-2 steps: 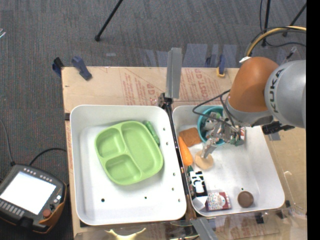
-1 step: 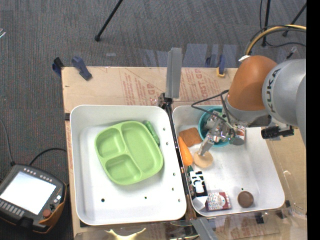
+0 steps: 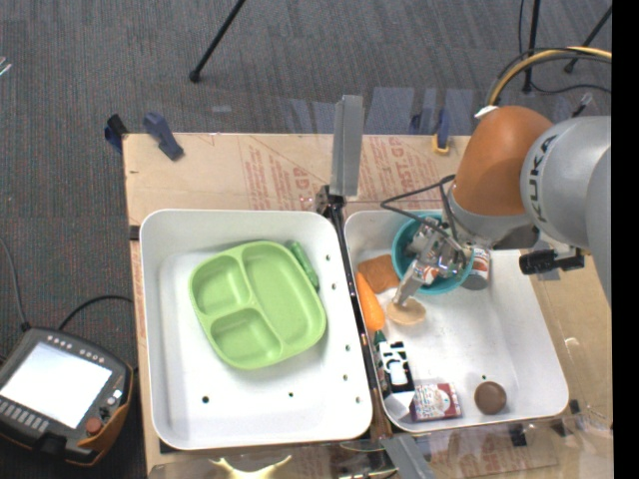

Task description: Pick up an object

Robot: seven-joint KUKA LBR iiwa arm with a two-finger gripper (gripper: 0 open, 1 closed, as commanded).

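My gripper (image 3: pixel 431 259) hangs low over the right bin (image 3: pixel 519 342), right above a teal bowl (image 3: pixel 411 257) near the bin's back left. A tan, stick-like piece with a round end (image 3: pixel 407 307) slants down from under the gripper onto the bin floor; whether it is gripped I cannot tell. Beside it lie a brown flat slice (image 3: pixel 376 270) and an orange carrot-like piece (image 3: pixel 370 310). A small can (image 3: pixel 480 266) stands just right of the bowl.
The left bin (image 3: pixel 170 367) holds a green divided plate (image 3: pixel 258 302). Along the right bin's front lie a black-and-white item (image 3: pixel 396 365), a red-and-white packet (image 3: pixel 434 400) and a brown ball (image 3: pixel 489 397). A grey post (image 3: pixel 347 153) rises behind the divider between the bins.
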